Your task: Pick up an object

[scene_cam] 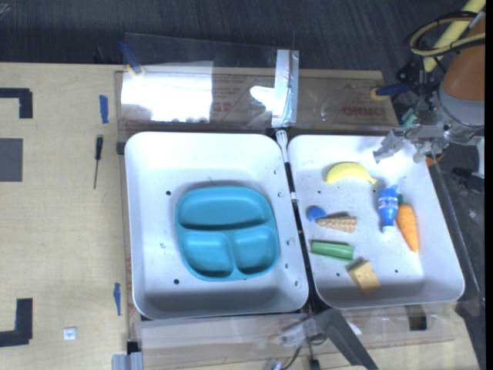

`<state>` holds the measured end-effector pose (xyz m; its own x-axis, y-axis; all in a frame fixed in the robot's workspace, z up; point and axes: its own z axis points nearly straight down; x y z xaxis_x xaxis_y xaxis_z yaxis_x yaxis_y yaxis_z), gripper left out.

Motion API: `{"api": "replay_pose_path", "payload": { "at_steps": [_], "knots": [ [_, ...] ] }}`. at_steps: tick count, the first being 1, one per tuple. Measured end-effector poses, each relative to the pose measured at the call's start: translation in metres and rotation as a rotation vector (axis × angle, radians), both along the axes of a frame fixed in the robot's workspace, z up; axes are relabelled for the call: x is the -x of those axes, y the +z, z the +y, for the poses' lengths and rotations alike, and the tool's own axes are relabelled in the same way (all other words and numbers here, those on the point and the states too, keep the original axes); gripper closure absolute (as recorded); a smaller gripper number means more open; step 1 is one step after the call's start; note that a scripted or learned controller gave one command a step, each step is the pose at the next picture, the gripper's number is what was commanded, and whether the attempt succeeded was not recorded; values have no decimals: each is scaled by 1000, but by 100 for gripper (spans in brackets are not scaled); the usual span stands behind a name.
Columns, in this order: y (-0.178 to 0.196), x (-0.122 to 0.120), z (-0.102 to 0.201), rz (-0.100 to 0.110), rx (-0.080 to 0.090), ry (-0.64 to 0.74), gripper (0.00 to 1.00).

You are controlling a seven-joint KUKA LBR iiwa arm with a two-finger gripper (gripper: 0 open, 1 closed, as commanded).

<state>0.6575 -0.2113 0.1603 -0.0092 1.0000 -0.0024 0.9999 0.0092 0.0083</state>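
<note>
The right bin (pixel 443 280) holds several small objects. A yellow banana (pixel 348 173) lies near its back. A blue and white bottle (pixel 387 206) stands beside an orange carrot (pixel 408 227). A tan cone with a blue ball (pixel 331 220) lies mid-bin. In front of the cone lie a green stick (pixel 332 249) and a tan block (pixel 363 274). My gripper (pixel 403 149) hangs over the bin's back right corner, open, with nothing between its fingers. It is behind and to the right of the banana, apart from every object.
The left bin (pixel 146 168) holds a blue divided plate (pixel 226 231). A clear plastic wall (pixel 285 87) rises behind both bins. Yellow and black cables (pixel 443 33) hang by the arm at the upper right. A wooden benchtop (pixel 54 206) lies to the left.
</note>
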Motion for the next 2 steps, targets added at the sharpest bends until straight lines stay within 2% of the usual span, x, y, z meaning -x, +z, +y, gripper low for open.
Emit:
{"api": "replay_pose_path", "payload": {
  "at_steps": [1,2],
  "knots": [
    [-66,35,0,5,-15,88,0],
    [-54,34,-2,-1,-6,88,100]
  ]
}}
